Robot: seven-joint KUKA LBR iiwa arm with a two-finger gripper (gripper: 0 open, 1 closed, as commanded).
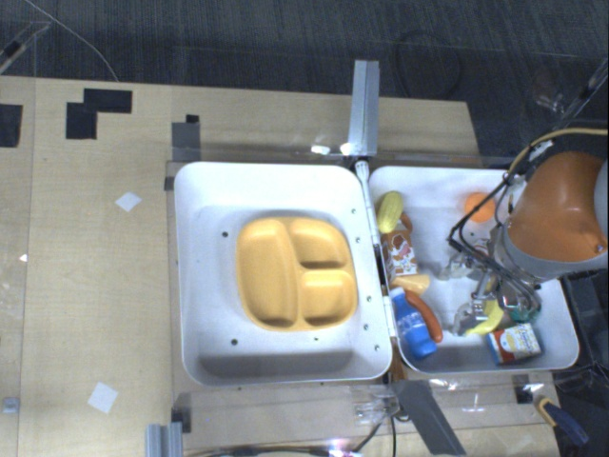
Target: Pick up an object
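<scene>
Yellow banana-like piece (pixel 487 318) sits in the right bin (pixel 561 350), right at the gripper (pixel 479 314); can't tell if it's gripped. Blue bottle (pixel 412 326) just left. Left bin (pixel 195 284) holds 1 yellow divided tray (pixel 293 272).

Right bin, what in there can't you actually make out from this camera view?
- Gripper: its fingers are lost among cables and a yellow item; whether it holds anything cannot be told.
- Orange object at the right bin's back: partly covered by the arm's orange band.
- Red-labelled packet: print too small to read.
- Blue bottle: label blurred.
- Items along the bin's left wall overlap, so their full shapes are hidden.
</scene>
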